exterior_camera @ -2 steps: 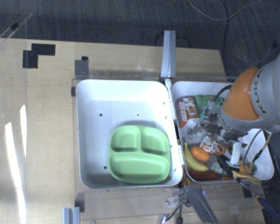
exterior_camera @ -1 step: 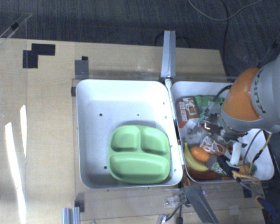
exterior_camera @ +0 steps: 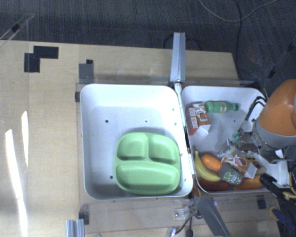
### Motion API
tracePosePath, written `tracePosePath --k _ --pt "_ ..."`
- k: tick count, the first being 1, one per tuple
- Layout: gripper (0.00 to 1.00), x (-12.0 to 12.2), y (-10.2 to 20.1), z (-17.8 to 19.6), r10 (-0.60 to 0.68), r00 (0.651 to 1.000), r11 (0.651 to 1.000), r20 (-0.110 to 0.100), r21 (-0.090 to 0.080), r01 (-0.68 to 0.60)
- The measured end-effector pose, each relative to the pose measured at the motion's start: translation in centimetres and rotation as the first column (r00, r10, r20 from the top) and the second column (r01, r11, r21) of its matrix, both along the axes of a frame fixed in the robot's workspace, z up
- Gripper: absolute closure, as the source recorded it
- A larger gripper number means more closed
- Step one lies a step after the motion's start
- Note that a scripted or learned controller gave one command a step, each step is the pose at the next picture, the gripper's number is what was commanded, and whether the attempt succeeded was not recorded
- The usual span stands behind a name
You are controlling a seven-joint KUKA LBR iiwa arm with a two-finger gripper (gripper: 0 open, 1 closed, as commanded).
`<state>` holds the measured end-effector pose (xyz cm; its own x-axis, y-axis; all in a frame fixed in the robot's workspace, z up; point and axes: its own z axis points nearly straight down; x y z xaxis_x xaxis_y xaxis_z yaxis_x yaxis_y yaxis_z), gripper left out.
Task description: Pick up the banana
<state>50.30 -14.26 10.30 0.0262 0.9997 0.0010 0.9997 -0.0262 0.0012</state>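
Banana (exterior_camera: 201,168) half buried under clutter in right bin (exterior_camera: 214,94), pincer (exterior_camera: 240,143) grip unreadable

Glossy white plastic bins (exterior_camera: 133,100) on a matt wooden bench (exterior_camera: 34,132).

Banana (exterior_camera: 201,168) in right bin (exterior_camera: 214,94), green tray (exterior_camera: 148,163) in left bin (exterior_camera: 113,102)

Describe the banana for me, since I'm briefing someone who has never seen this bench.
Start at the right-hand white bin. In its near left corner, against the wall between the two bins, lies the banana. It is the curved yellow thing, beside an orange carrot-like piece and crumpled packets.
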Motion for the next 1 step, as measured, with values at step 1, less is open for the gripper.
tracePosePath --k 1 --pt "0.00 7.69 5.02 -1.57 0.124 0.992 0.992 0.009 -0.001 -0.124"
